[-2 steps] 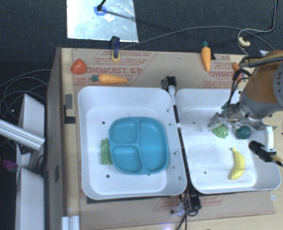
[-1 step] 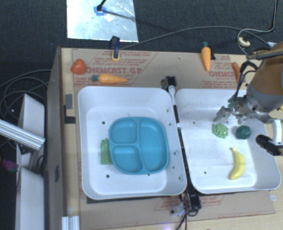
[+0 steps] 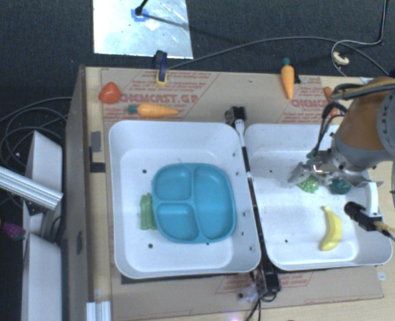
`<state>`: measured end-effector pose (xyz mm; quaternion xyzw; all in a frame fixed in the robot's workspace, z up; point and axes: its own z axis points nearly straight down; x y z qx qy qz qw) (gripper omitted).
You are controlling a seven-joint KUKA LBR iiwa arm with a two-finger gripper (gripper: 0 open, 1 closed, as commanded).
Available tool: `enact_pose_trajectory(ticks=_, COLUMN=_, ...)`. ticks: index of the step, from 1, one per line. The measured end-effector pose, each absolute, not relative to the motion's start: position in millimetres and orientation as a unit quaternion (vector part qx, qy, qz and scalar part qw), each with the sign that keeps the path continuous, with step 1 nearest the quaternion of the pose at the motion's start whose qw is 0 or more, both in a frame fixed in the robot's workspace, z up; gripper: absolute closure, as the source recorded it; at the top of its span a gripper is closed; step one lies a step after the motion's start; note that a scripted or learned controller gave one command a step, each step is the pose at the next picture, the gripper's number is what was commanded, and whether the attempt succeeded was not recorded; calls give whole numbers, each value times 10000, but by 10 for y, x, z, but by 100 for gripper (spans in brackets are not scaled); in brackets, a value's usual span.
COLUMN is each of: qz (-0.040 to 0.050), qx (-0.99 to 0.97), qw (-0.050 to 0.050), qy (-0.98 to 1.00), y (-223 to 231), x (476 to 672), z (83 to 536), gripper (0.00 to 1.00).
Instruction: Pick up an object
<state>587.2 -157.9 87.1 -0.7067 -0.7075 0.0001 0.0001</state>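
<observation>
Bench: brown cardboard sheet (image 3: 204, 89) over the top, dark carpet (image 3: 37, 39) around it, black cables (image 3: 23, 122) trailing at the left. A shiny metal sheet (image 3: 142, 17) lies on the floor at the far side.

Writing: red print on the cardboard reads roughly "CHEMCAST"; the rest is too small to make out.

Left bin (image 3: 127, 152): a blue divided plate (image 3: 192, 202) in the middle, a green block (image 3: 146, 212) touching its left edge.

Right bin (image 3: 277, 246): a yellow banana (image 3: 330, 229) near the front right, long axis running near to far, curved, its far tip pointing toward my claw. A green lump (image 3: 309, 185) sits just beneath my claw; a teal piece (image 3: 339, 186) lies beside it to the right.

On the cardboard behind the bins: a carrot (image 3: 157, 110) lying left to right, a second carrot (image 3: 288, 79) pointing near to far, an orange-red fruit (image 3: 109, 93) at far left.

My claw (image 3: 313, 173): low over the far part of the right bin, right at the green lump. I cannot tell whether it is released or clenched.
</observation>
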Motion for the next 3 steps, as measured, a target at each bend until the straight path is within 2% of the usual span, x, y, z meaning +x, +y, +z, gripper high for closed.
enact_pose_trajectory(ticks=1, qz=1, qx=-7070, qw=-7, qy=-7072, y=-2000, x=5253, z=1151, gripper=0)
enact_pose_trajectory(ticks=2, qz=-3, qx=-7067, qw=-5, qy=-7075, y=-2065, x=4899, z=843, gripper=0)
enact_pose_trajectory(ticks=3, qz=-14, qx=-7063, qw=-19, qy=-7079, y=-2063, x=4912, z=952, gripper=100)
